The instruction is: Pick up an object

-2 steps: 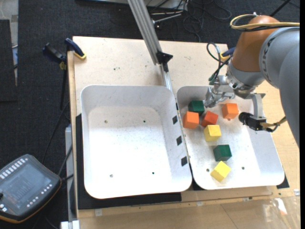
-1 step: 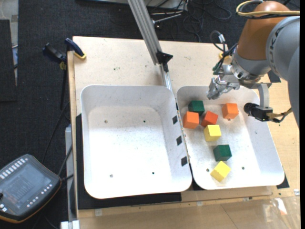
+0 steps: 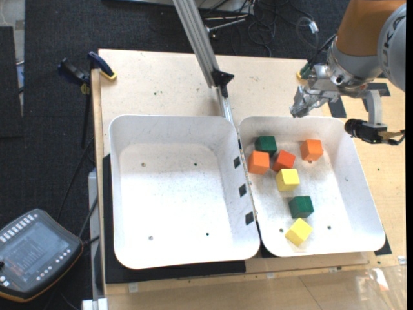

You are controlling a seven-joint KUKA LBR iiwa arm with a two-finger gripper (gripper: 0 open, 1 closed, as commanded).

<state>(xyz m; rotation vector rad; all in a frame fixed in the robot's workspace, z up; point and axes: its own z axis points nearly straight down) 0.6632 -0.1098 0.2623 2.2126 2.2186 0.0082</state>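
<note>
While the jaws point(image 3: 302, 108) hang above the bin's point(image 3: 352, 173) far rim — gap unreadable — blocks point(image 3: 284, 160) lie below, apart.

Pale bench point(image 3: 161, 76), two white bins point(image 3: 129, 131) side by side

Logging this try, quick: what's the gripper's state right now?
Gripper: cannot be told; it hangs above the right bin's far rim.

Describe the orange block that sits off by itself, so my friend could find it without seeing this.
Look at the right-hand white bin, the one holding all the coloured blocks. Near its far edge, on the side where the arm reaches in, sits the lone orange block. Another orange block touches its neighbours in the cluster; this one touches nothing.
</note>
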